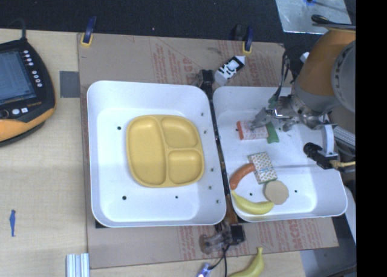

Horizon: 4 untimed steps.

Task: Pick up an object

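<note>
Pincer (270, 120) hangs low over the right bin (314, 206), near its back left corner, just beside a green piece (273, 135) and small red-white item (242, 130) (finger state: cannot tell). Toward the front: banana (251, 205), orange sausage (241, 175), patterned box (263, 167), tan disc (277, 193). Left bin (103, 149) carries a yellow divided plate (164, 150).

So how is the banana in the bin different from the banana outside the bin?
The banana in the bin lies flat inside the right bin, near its front wall, next to a round tan disc. The banana outside the bin rests on the cardboard in front of the bins. The one in the bin shows whole; the outside one is cut off by the picture's bottom edge. Both are yellow and curved.
</note>
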Tool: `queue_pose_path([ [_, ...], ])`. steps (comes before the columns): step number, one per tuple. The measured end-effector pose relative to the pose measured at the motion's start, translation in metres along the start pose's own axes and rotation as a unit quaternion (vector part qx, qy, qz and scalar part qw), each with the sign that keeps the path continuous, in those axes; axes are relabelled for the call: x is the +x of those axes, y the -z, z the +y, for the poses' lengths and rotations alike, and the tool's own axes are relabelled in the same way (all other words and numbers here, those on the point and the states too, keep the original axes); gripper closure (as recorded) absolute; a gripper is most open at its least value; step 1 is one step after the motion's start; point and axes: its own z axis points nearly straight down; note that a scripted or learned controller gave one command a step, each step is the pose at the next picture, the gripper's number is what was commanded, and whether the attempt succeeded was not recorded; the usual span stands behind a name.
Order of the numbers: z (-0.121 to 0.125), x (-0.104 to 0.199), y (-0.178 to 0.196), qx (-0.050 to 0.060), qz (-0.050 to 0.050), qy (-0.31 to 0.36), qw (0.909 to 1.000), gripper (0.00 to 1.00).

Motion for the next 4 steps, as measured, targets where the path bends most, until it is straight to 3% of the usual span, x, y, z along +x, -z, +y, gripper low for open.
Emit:
queue_pose_path([
  [1,0.032,-0.012,-0.002,0.003,0.001,0.0,1.0,0.0],
  [2,0.034,-0.012,0.011,0.001,0.002,0.002,1.0,1.0],
  [3,0.034,-0.012,0.011,0.002,0.002,0.003,1.0,0.0],
  [4,0.002,-0.009,0.0,0.0,0.0,0.0,1.0,0.0],
])
